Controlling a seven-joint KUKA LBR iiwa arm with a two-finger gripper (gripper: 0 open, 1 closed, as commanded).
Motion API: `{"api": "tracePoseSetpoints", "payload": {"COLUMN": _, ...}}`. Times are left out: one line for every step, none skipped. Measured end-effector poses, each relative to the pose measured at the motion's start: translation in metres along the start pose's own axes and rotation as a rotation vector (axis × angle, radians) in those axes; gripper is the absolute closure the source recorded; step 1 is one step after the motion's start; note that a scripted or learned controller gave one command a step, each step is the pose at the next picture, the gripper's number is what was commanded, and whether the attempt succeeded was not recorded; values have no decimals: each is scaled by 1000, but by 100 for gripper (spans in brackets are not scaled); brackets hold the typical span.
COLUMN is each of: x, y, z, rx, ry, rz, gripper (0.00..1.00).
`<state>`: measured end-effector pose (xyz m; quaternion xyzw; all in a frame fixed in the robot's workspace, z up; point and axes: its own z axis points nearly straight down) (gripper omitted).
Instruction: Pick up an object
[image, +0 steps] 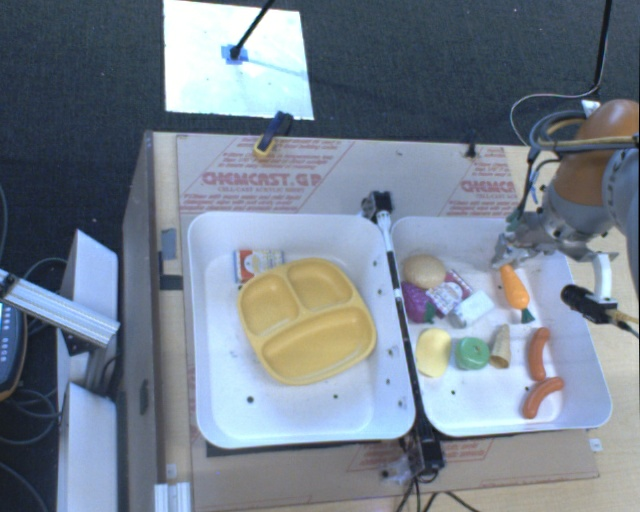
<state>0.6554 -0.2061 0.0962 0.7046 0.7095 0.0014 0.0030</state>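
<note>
My gripper (512, 252) sits over the right bin (590, 400), just above a carrot (514, 288); can't tell how wide my fingers are, nothing seen betw. them. Carrot: 1, orange w/ green tip, lying near bin's far right. Also 2 sausages (541, 372), 1 green cup (472, 352). Left bin (215, 400): 1 yellow tray (305, 320).

A yellow divided plate (306, 321) lies in the left bin (215, 400), touching a small red-and-white carton (257, 262).
</note>
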Motion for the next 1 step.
{"api": "tracePoseSetpoints", "payload": {"x": 49, "y": 14, "z": 12, "rx": 7, "ry": 3, "rz": 3, "gripper": 100}}
